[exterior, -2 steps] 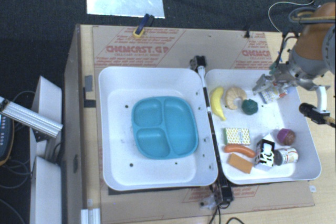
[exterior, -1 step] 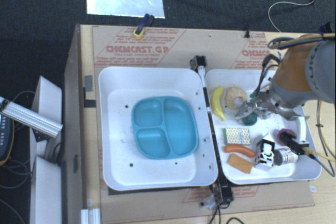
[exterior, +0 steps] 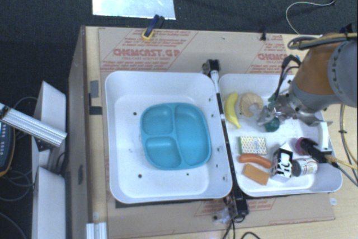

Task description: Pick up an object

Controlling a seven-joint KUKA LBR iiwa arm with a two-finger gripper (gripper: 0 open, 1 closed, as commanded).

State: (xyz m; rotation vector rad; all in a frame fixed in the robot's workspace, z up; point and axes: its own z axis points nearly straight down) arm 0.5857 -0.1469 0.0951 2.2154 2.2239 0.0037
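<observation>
I see the gripper (exterior: 269,118) low in the right bin (exterior: 330,179), at a small teal object (exterior: 272,125) beside the bagel (exterior: 250,103); I cannot tell its grip state. A banana (exterior: 231,110) lies just left. The left bin (exterior: 120,120) holds a blue tray (exterior: 175,135).

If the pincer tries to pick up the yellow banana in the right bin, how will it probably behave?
The banana looks curved and smooth, so it may slip or turn between the fingers. It lies close to the right bin wall, which probably leaves little room on that side. It seems stiff, likely a light toy, so it should not bend.
</observation>
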